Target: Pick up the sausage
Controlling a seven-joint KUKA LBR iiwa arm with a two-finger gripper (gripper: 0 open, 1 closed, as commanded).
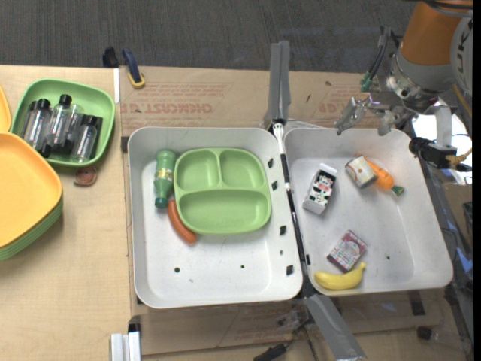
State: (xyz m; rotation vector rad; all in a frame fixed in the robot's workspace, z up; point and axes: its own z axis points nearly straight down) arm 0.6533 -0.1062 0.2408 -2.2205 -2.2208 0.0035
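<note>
The sausage [180, 222] is a short orange-red link lying on the floor of the left bin [218, 280]. It is pressed against the lower left corner of a green divided plate [222, 189]. My gripper [367, 123] hovers over the far edge of the right bin [421, 254], well to the right of the sausage. It is open and its fingers [347, 119] are spread with nothing between them.
A green bottle [163, 177] lies just above the sausage, along the plate's left side. The right bin holds a small carton [321, 190], a can with a carrot [371, 174], a pink packet [346, 250] and a banana [340, 277]. Yellow plates [26, 198] and a green tray of bottles [64, 122] sit left of the bins.
</note>
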